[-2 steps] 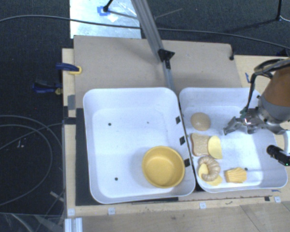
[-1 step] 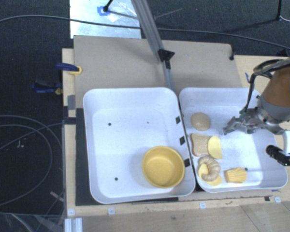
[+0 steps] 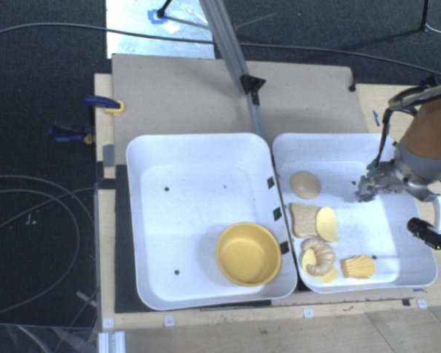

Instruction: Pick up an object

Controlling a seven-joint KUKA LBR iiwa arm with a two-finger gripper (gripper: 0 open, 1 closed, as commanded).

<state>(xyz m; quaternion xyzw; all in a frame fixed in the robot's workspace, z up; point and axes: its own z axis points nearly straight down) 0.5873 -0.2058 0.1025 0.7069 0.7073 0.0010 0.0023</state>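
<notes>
A round bun [image 3: 305, 184] is lying in the right bin [image 3: 397, 271] near its left wall, with bare floor separating it from the gripper [image 3: 367, 189], whose jaws I cannot tell apart, so sliding left low and centring over it is looking wisest.

Bench [image 3: 184, 94] with two white bins [image 3: 154, 153]

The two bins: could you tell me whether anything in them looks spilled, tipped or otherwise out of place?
Nothing stands out. The yellow bowl sits upright in the left bin. The food pieces lie loosely in the right bin, and the flat slice has a yellow chip overlapping its edge. The gripper is low over that bin.
</notes>
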